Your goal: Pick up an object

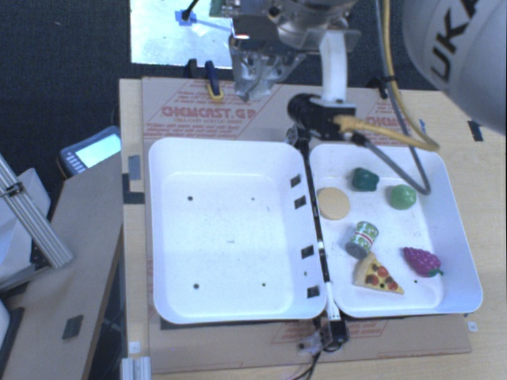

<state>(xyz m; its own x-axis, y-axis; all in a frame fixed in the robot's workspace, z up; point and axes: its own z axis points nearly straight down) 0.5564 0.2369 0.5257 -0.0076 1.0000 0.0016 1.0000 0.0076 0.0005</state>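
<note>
Both bins (230, 153) were seen to be of smooth, faintly glossy white plastic. The bench (135, 101) was faced with matt wood-like board. The gripper (252, 74) was made of shiny metal, well above the glossy toys (380, 275).

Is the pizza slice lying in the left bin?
No, the pizza slice lies in the right bin, near its front edge, beside the purple grapes.
</note>
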